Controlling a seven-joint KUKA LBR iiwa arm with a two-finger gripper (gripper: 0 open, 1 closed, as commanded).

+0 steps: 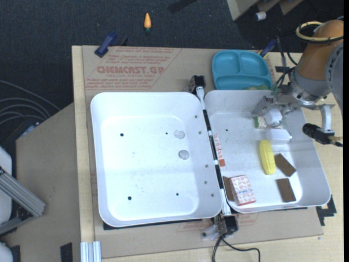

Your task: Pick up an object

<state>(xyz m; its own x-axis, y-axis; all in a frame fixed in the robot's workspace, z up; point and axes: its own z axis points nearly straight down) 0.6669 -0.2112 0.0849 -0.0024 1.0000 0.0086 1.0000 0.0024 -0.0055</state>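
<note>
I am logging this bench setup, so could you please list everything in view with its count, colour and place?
white bins: 2, white, side by side on the bench, left bin, right bin
corn cob: 1, yellow, middle of the right bin
brown blocks: 2, brown, right bin, one just right of the corn, one nearer the front
printed box: 1, red and white, front left corner of the right bin
divided tray: 1, teal, on the bench behind the right bin
blue clip: 1, blue, far left edge of the bench
orange piece: 1, orange, on the dark floor beyond the bench
arm: 1, grey with orange band, reaching in from the right
gripper: 1, grey, over the back of the right bin
</note>
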